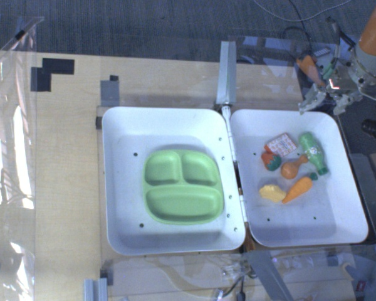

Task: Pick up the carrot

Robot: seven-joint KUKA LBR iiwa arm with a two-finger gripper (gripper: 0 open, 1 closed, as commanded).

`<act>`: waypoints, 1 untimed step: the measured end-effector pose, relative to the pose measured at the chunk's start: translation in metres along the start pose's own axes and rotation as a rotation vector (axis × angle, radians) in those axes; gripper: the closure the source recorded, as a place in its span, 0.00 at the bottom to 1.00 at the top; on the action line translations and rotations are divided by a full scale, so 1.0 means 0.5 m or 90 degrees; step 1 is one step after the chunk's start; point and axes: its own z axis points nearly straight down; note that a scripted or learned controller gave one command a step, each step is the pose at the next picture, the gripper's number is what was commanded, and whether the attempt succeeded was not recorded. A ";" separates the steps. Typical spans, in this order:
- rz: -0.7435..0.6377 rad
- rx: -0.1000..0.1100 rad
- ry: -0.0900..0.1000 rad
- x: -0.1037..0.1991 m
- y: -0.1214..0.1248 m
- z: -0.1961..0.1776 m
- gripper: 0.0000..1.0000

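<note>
Carrot [299,189] lay in right bin [301,231], touching yellow piece [272,194], just beside drumstick [292,167] and green bottle [313,152]. Tool [324,99] hovered above bin's far rim, fingers spread, holding nothing. Risk: crowded neighbours could get pinched instead, or carrot could slip sideways.

The tool [323,98] hung at two o'clock, above the far rim of the right bin [288,231], its fingers spread and holding nothing. The carrot [299,189] lay at four o'clock inside that bin, touching a yellow piece [272,194]. The left bin [122,168] held a green divided plate [182,187].
</note>
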 end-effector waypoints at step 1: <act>-0.043 0.000 0.000 -0.062 -0.064 0.201 0.00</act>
